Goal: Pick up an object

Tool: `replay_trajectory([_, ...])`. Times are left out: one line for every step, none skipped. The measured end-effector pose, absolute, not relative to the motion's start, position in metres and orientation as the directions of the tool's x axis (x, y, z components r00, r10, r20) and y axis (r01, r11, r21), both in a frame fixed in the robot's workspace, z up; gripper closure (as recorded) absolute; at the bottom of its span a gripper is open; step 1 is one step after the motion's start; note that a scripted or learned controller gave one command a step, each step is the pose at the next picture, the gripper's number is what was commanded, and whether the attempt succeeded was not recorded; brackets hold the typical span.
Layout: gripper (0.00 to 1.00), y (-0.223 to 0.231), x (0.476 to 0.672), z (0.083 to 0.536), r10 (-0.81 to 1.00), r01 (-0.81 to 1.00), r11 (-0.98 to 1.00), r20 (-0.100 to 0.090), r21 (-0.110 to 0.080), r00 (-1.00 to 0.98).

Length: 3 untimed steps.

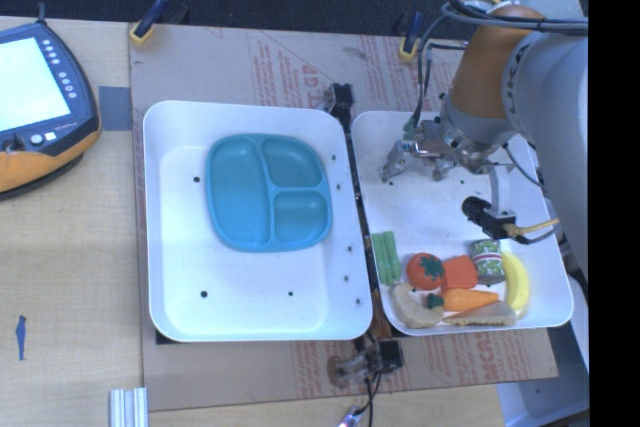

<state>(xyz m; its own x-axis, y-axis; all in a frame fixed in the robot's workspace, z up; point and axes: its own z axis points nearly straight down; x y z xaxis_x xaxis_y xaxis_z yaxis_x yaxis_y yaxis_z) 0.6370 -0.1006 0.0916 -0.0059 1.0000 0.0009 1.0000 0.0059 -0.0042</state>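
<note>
From the camera view above the desk, the tool (pixel 418 160) hangs over the far end of the right bin (pixel 440 210), its fingers spread apart with nothing between them. Below it is bare white floor. The pickable things all sit crowded at the near end of that bin: a toy tomato (pixel 424 270), an orange carrot (pixel 468 299), a yellow banana (pixel 516 280), a green strip (pixel 385 257), a small can (pixel 487 258), and what looks like a slice of bread (pixel 418 307), though it is half buried and hard to call. The left bin (pixel 175 245) carries a blue divided plate (pixel 268 191).

Here is the worry. The tool is well apart from the pile, so a close here would likely catch air. Down at the pile, pieces touch and overlap, so fingers could land across two items, nudge the round tomato away, or jam against the bin wall where the banana lies near the rim.
</note>
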Motion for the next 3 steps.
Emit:
replay_trajectory([0.00,-0.121,0.585,0.091,1.000,1.000,0.005,-0.001,-0.005,-0.005])
replay_trajectory([0.00,-0.165,0.656,0.092,1.000,1.000,0.004,0.000,-0.002,-0.004])
replay_trajectory([0.00,-0.141,0.557,0.091,1.000,1.000,0.004,0.000,-0.005,-0.004])
